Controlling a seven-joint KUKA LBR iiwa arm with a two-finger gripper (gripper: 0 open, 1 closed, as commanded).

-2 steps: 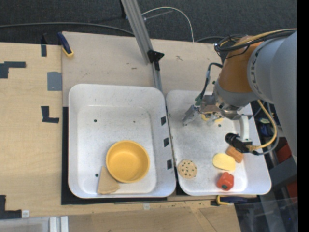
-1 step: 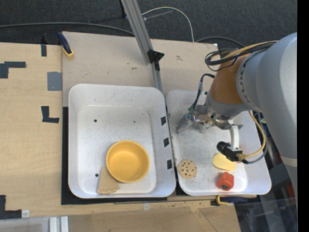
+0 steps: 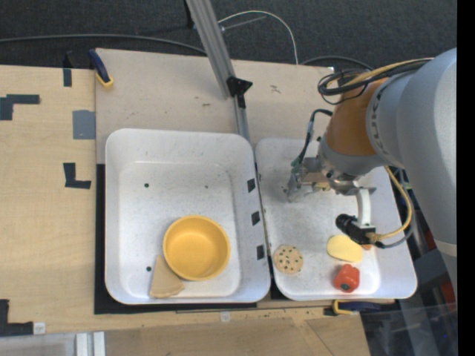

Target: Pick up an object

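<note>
Round tan chocolate-chip cookie (image 3: 288, 259), flat near right white bin's (image 3: 274, 154) front-left edge, yellow lemon-shaped piece (image 3: 344, 248) and red pepper (image 3: 346, 277) nearby, bare floor behind, claw (image 3: 298, 186) grip cannot tell.

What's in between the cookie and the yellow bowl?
The raised white rims where the two bins meet, seen in the camera view. The cookie lies in the right bin, the yellow bowl in the left bin.
</note>
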